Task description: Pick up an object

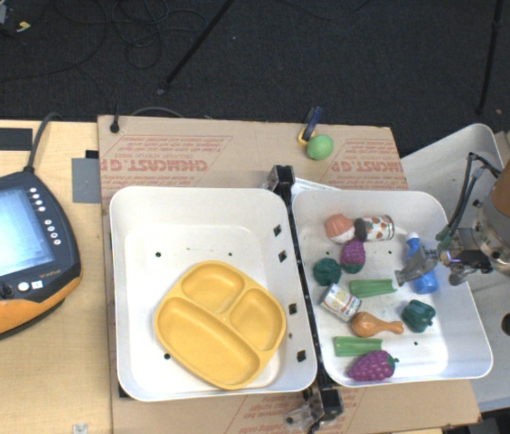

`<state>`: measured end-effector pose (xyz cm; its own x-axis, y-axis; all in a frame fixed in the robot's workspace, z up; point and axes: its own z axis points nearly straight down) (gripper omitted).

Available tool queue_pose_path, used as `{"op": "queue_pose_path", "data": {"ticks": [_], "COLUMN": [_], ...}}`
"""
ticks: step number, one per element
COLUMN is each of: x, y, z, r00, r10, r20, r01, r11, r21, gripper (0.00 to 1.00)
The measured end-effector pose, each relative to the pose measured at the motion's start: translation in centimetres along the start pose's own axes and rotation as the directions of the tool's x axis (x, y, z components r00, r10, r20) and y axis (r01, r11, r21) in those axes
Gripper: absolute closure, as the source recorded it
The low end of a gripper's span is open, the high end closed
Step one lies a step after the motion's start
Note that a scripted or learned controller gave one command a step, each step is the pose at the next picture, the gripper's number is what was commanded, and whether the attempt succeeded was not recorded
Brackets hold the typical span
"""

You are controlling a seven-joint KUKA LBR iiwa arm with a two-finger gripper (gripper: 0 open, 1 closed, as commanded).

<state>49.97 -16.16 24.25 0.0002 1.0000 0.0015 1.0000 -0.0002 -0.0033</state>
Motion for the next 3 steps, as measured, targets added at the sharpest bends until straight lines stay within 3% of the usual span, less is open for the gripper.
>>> {"op": "queue_pose_path", "data": {"ticks": [1,2,3], "x": [3.5,3.4,11.1], "y": [-2.4,-2.4,-2.4], "z": [-9.6,-10.0,-20.2], "r00": [1.000,1.000,1.000], "r10": [-0.003,0.000,-0.007], "r20": [0.001,0.000,0.001], "r01": [0.003,0.000,0.007], "r11": [1.000,1.000,1.000], "r21": [-0.011,0.000,-0.011], "gripper": [0.00,1.00,1.00]}}
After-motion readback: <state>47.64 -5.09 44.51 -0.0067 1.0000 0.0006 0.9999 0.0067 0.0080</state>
